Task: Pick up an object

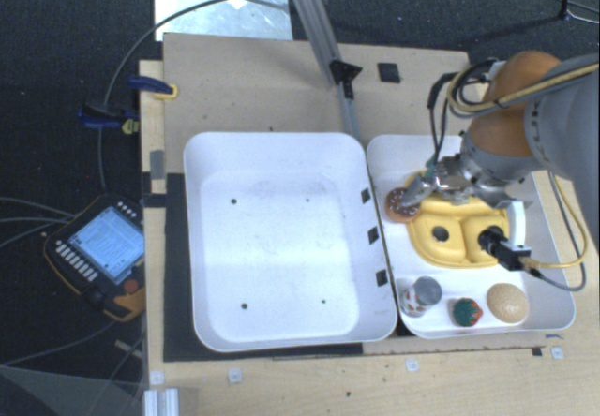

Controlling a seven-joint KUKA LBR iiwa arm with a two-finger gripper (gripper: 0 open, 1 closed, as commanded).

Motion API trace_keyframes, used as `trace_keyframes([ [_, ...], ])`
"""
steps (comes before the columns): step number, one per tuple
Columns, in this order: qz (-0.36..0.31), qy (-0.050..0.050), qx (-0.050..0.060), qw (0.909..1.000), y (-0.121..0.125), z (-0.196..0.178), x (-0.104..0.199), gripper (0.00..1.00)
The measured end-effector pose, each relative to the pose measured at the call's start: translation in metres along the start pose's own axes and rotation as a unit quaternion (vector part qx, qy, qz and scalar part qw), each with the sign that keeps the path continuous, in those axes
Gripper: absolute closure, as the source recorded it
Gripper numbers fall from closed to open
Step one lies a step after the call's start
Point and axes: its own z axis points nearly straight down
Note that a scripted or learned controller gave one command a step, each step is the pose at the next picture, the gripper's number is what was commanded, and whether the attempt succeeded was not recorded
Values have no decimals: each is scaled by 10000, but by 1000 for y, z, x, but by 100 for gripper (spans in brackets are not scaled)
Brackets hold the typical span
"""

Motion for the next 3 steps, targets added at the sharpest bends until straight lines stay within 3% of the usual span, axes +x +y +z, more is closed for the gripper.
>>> trace_keyframes([
  [1,-16,24,-86,10000,6,-15,3,100],
  [2,-8,-4,64,10000,12,-63,12,100],
  [3,-9,-4,60,10000,14,-107,12,100],
])
